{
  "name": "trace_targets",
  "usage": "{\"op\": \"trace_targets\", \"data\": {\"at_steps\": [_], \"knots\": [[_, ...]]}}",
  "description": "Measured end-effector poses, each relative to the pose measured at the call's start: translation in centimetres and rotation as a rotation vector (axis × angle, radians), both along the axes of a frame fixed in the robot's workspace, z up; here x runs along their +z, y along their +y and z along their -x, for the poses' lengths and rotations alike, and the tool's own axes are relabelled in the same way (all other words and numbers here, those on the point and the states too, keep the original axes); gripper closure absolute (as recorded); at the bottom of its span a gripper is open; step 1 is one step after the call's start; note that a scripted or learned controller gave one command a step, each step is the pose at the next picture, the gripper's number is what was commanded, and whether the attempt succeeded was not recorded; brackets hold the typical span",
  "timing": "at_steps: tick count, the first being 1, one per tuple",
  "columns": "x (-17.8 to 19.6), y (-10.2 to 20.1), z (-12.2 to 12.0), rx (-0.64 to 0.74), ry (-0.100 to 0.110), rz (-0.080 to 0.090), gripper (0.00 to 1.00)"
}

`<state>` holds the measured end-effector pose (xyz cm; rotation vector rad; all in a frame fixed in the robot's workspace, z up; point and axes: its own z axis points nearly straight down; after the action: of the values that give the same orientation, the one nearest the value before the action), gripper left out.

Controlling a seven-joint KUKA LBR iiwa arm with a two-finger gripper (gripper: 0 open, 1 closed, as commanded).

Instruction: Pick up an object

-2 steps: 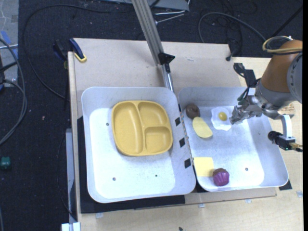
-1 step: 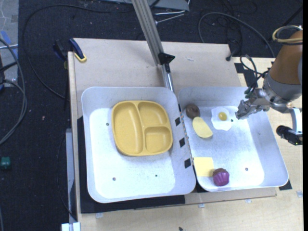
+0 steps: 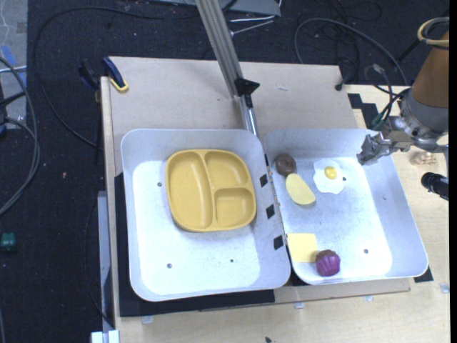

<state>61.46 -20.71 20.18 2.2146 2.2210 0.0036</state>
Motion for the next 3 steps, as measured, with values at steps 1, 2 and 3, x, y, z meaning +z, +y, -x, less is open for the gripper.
{"op": "trace_targets", "data": {"at_steps": [1, 2, 3], "knots": [[5.0, 0.2, 0.8, 0.000, 0.000, 0.000, 1.00], [9.6, 0.2, 0.7, 0.000, 0.000, 0.000, 1.00], [8.4, 4.4, 1.6, 0.002, 0.007, -0.003, 1.00]]}}
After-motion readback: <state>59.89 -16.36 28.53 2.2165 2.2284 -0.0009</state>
